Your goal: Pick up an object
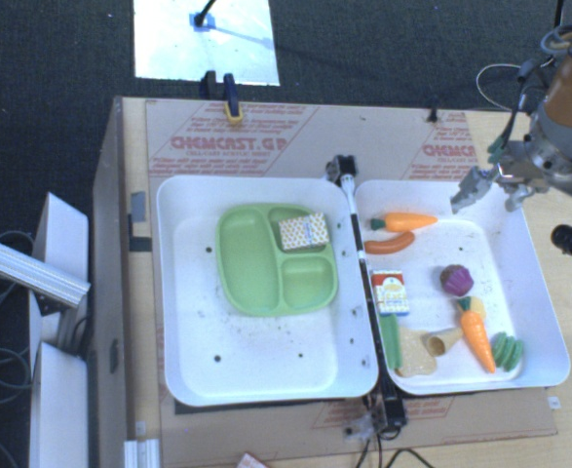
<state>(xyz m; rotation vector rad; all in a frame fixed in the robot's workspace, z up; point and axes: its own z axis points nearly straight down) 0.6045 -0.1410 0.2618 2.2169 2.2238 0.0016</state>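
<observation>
**Toy food waits in the right bin, gripper up at the far edge**

The right bin [529,261] holds small toy food. A big orange carrot [475,332] with a green top lies at the lower right, just beside a purple ball-shaped veggie [456,280]. A smaller carrot [403,222] and a sausage [389,244] lie at the upper left of this bin. A little red and white box [390,292] sits by the middle wall, with a tan piece [420,354] below it.

The left bin [193,359] holds a green tray [266,276] with a patterned block [303,231] on it.

The gripper [492,191] is at the upper right, over the right bin's far rim. Its fingers are spread apart and hold nothing. The middle of the right bin has open floor.
</observation>
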